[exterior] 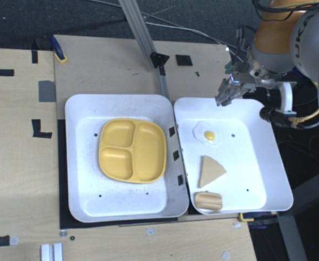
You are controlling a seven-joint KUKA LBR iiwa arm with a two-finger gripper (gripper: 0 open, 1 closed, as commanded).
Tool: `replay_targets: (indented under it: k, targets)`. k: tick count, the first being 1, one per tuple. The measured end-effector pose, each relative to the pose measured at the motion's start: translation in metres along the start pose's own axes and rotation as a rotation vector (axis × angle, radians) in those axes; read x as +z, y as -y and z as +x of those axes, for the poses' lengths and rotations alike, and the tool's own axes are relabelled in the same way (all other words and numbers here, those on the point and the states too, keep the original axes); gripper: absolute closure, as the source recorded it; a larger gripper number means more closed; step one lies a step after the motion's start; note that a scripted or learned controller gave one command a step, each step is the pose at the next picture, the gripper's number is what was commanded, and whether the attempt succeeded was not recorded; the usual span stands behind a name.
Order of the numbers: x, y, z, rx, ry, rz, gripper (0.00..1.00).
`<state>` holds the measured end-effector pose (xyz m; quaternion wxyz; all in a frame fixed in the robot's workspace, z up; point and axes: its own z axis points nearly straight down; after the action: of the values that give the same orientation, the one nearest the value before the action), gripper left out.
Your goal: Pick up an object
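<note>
Risk, first entry: your gripper [225,98] hangs over the far rim of the right-hand shallow white bin [274,162], well apart from every item in it. You would have to bring it inward and down; judged from here, a descent straight below would meet the rim or bare floor and close on nothing. The flat pieces look hard to pinch, and the one at the near wall leaves little room for a finger on that side.

Left-hand shallow white bin [83,151]: you have one yellow plastic plate with three compartments [132,150], lying flat near the middle, nothing in its compartments.

Right-hand bin, three candidates for pickup:
- Toy fried egg, white with a yellow yolk [207,135], flat on the floor in the far left part, nearest the gripper.
- Tan wedge, shaped like a slice of cheese or bread [210,171], near the middle, just beyond the next item.
- Brown bread-roll-like piece [208,200], against the near wall at the left corner.

Tool: nothing is visibly held; you cannot tell from this view how the gripper is set.
</note>
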<state>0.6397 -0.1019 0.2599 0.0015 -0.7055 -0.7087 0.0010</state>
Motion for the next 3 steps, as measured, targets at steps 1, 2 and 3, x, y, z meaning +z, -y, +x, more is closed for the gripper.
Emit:
replay_targets:
  k: [1,2,3]
  targets:
    - [0.016,0.026,0.041,0.001,0.000,0.001,1.00]
    - [0.011,0.049,0.086,-0.001,-0.001,-0.001,1.00]
    - [0.023,0.075,0.142,-0.002,0.000,0.001,1.00]
